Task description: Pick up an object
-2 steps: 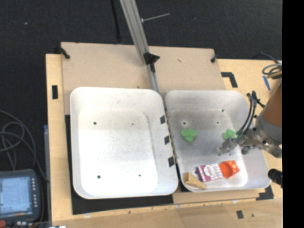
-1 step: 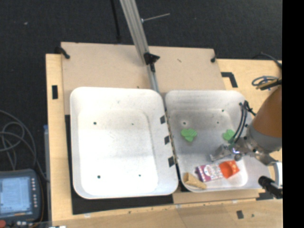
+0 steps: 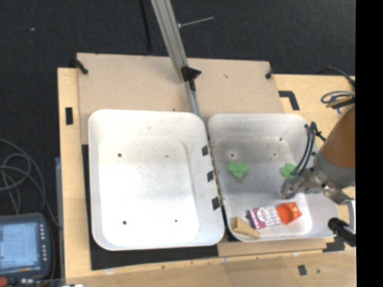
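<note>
The right bin (image 3: 251,127) holds a green clover-shaped piece (image 3: 238,170) near its middle. A second green piece (image 3: 288,171) lies by the bin's right side. A small carton with a purple label and an orange-red end (image 3: 274,214) lies along the front wall. A tan wedge (image 3: 242,226) rests in the front left corner. My gripper (image 3: 291,189) hangs over the right side of this bin, just below the second green piece and above the carton's orange end. Nothing shows between its tips.
The left bin (image 3: 149,178) stands beside the right one, with black clips (image 3: 210,175) along the seam. A slanted metal rail (image 3: 170,31) rises from the back of the bench. A screen unit (image 3: 21,244) and cables (image 3: 338,97) sit outside the bins.
</note>
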You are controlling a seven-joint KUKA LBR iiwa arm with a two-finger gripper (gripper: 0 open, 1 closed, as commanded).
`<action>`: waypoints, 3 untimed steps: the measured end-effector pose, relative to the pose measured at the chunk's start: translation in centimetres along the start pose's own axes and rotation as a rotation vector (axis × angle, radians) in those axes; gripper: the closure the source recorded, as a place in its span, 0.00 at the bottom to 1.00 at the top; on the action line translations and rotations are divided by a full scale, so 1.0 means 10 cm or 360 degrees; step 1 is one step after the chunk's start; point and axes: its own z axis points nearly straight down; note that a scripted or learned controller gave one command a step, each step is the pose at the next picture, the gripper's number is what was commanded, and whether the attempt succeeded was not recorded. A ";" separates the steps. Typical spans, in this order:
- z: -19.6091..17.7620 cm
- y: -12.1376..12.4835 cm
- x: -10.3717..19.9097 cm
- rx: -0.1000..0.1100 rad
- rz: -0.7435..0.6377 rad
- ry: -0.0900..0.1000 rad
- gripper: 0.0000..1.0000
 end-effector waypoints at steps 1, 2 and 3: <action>-0.51 -0.05 -0.05 -0.0001 0.0000 -0.0002 1.00; -1.15 -0.01 -0.07 -0.0005 -0.0020 -0.0003 1.00; -1.62 0.02 -0.08 -0.0001 -0.0022 -0.0001 1.00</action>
